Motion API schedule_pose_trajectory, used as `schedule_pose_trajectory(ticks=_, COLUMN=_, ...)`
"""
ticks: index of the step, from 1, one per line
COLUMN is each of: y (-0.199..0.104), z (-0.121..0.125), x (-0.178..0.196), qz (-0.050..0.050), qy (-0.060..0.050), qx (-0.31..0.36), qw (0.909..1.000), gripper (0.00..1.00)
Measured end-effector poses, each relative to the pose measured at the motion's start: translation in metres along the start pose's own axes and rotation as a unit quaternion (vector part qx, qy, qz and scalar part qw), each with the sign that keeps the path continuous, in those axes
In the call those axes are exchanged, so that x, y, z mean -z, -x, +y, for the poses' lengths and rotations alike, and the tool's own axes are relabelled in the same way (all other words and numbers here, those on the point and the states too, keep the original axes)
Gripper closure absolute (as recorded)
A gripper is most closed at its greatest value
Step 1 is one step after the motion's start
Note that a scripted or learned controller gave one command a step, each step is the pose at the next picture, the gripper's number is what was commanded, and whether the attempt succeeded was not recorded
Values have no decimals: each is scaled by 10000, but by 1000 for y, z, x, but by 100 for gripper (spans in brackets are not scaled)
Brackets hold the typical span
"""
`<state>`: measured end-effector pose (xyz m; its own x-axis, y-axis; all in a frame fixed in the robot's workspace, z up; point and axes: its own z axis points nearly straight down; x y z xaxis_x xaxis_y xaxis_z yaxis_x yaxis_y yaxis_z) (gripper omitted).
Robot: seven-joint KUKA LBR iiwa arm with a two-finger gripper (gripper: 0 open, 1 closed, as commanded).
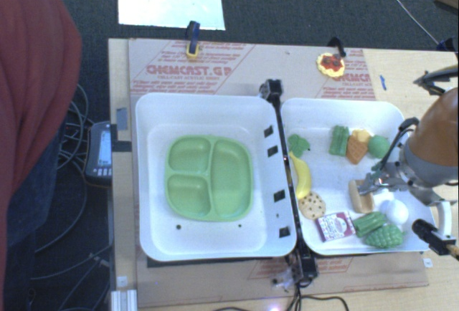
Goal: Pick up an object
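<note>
Tan bread slice beside jaws

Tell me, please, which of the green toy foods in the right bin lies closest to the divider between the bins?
The small broccoli-like piece, just above the banana. The other green pieces sit further right, toward the gripper.

The gripper hangs low over the right bin, its tip right at a tan bread-like block. Just beyond it lie a white egg and green pieces; a red packet and a cookie sit farther off, with a banana toward the left bin, which holds a green divided plate.
</note>
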<state>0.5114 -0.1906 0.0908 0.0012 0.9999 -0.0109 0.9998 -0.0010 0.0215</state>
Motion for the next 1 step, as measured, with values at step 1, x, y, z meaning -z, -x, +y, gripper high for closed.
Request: schedule_pose_trajectory(ticks=1, y=1, z=2, x=11, qz=-1, qy=17, qx=2, qw=10000, gripper=100)
